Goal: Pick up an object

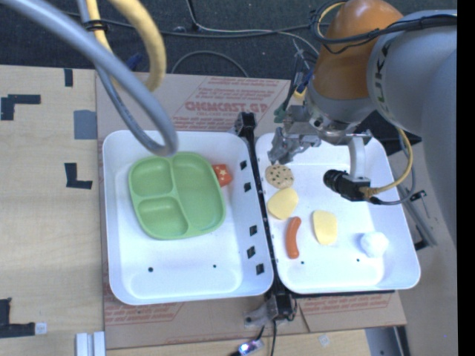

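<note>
My gripper (280, 153) hangs over the back left of the right bin (393, 273), just above a round speckled cookie (279, 175). A pale yellow chip-like piece (282, 203) lies in front of the cookie. Further forward are a red-orange sausage (293, 237), a yellow cheese wedge (324, 227) and a small white lump (372, 243). Nothing shows between the gripper's tips.
The left bin (178, 280) holds a green divided plate (177, 196) with a small red-orange object (222, 173) at its right rim. A black divider (256, 213) runs between the bins. Grey and yellow hoses (126, 73) cross the upper left. A black camera unit (343, 184) hangs off the wrist.
</note>
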Available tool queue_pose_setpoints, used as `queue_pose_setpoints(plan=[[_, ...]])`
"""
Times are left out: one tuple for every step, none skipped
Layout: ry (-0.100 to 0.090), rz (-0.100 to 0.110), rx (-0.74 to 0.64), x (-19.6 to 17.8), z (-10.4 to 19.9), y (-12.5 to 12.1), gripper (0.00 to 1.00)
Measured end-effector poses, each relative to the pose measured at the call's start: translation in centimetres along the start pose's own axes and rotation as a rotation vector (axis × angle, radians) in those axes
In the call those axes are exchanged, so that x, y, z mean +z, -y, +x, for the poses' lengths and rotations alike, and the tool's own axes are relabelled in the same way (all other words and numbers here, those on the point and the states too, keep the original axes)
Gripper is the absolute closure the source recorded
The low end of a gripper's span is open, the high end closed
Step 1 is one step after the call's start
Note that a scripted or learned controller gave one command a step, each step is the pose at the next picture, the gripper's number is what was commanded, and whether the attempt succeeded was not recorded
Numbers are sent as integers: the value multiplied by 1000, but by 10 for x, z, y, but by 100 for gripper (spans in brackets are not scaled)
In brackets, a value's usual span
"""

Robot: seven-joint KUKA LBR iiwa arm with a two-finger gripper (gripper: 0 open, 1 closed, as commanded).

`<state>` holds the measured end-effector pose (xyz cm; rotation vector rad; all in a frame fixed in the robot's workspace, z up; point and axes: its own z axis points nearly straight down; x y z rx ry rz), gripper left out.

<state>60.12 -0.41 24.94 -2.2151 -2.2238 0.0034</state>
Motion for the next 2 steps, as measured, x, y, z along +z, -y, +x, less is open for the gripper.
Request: queue_pose_setpoints(plan=[[0,2,0,6,43,42,100],[1,1,1,8,87,78,100]])
